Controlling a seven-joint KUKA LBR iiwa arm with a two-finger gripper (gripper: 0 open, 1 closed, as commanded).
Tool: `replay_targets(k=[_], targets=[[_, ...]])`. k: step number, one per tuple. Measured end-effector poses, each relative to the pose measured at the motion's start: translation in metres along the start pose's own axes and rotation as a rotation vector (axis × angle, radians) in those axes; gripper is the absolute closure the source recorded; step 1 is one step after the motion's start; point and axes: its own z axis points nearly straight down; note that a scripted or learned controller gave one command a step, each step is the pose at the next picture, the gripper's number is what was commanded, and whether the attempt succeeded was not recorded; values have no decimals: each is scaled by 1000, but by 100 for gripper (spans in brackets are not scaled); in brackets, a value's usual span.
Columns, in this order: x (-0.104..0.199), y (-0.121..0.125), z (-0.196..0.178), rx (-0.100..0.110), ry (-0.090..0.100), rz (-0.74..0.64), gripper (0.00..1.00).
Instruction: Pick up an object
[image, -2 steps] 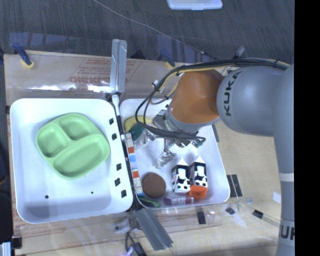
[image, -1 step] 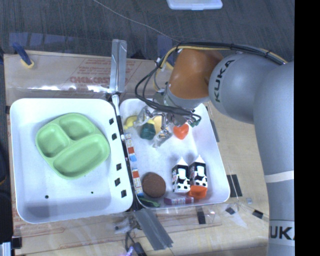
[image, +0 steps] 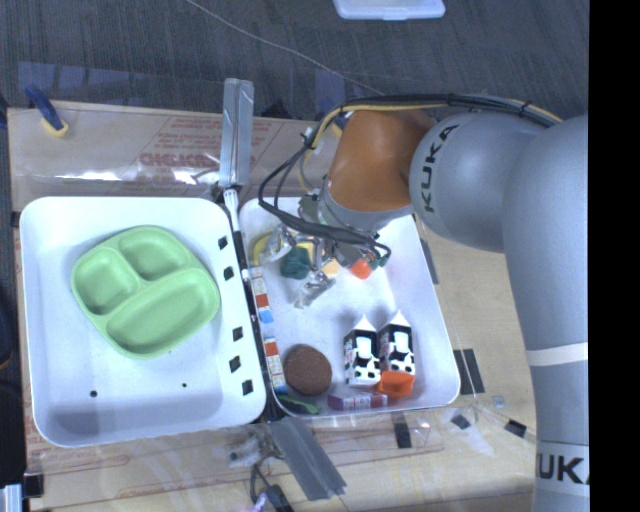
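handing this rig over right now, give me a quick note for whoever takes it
Gripper: down in the right bin, among the small items at its far end; whether the jaws are open or shut cannot be told.
Things: the teal item and orange item lie beside the gripper. Two cow-print cartons, a brown round object and an orange block sit at the near end. The green divided plate lies in the left bin.
Done: nothing visibly lifted.
Left: grasp one object and raise it.
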Motion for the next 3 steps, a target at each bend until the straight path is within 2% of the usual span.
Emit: replay_targets(k=[1, 2, 3], targets=[[26, -49, -2, 4, -4, -174, 0], [23, -49, -14, 7, -9, -176, 100], [-8, -28, -157, 10, -11, -80, 100]])
